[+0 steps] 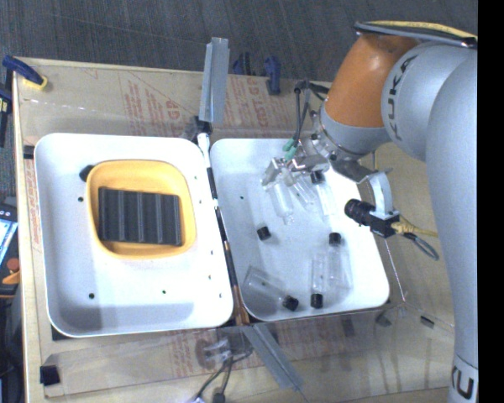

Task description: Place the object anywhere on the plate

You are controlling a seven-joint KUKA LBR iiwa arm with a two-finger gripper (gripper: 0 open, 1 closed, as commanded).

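The hand (296, 175) hovers low over the back of the right bin (235, 191); whether it grips anything, I cannot tell. Clear little bottles with black caps (329, 269) lie scattered below it. The yellow plate (139, 177) sits in the left bin (59, 250).

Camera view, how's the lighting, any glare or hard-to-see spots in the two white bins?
Camera view: even light; the left white bin has soft grey shadow along its lower edge; the clear plastic tubes with black caps in the right white bin nearly vanish against it; the gripper looks slightly soft.
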